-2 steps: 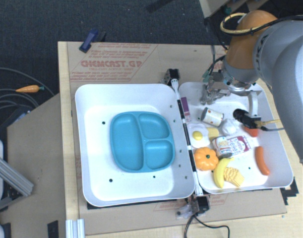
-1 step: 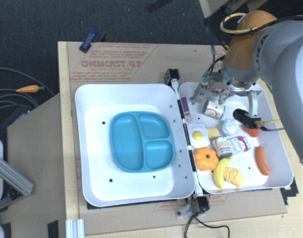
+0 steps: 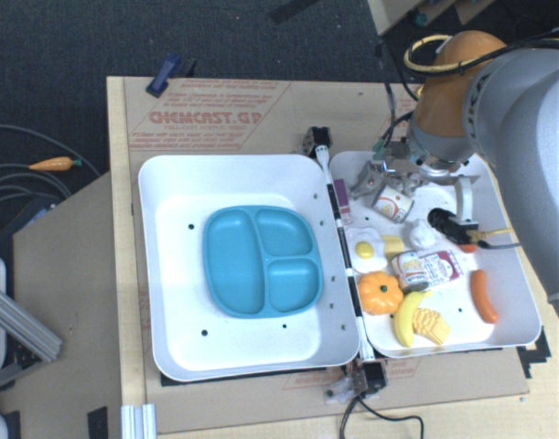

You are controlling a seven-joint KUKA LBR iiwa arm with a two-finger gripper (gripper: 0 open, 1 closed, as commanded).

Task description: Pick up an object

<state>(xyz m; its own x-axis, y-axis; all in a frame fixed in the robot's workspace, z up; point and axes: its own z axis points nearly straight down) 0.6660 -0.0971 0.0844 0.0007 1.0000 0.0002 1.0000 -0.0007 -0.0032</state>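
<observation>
Nearest, yellow plastic banana (image 3: 404, 319) and orange pumpkin toy (image 3: 381, 294) lie in right white bin (image 3: 512, 323); gripper (image 3: 389, 179) hangs above small cream cylinder (image 3: 393, 207), finger state indeterminate. Descend vertically, centred over it.

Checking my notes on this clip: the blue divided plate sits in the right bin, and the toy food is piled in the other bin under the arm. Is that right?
Not quite. The camera view shows the blue divided plate in the left bin, not the right. The toy food, such as the orange pumpkin and banana, is in the right bin, under the arm.
</observation>
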